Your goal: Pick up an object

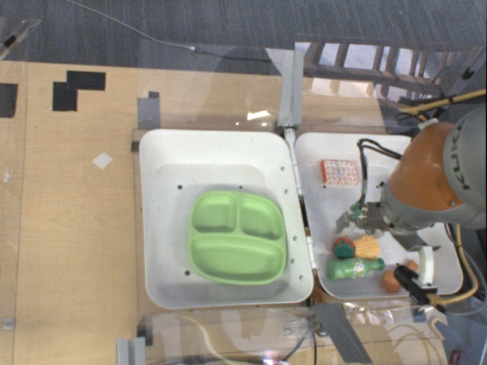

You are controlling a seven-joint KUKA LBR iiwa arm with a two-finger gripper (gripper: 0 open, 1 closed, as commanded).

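Observation:
The right bin (319,204) holds several small things. A red-and-white patterned box (338,173) lies at its far side. Toward the front, a small red-and-green piece (345,245), a yellow ridged piece (368,246) and a green bottle (354,268) lie close together. An orange ball-like piece (391,280) rests further right. My gripper (361,219) hangs just above and behind the yellow and red-green pieces, with the orange-banded wrist (426,177) to its right. Nothing visible is held in it.
The left bin (163,204) contains a light green divided plate (237,236). A metal divider rail (299,204) separates the two bins. The bench around them is pale wood (68,219) with black tape marks at the far left.

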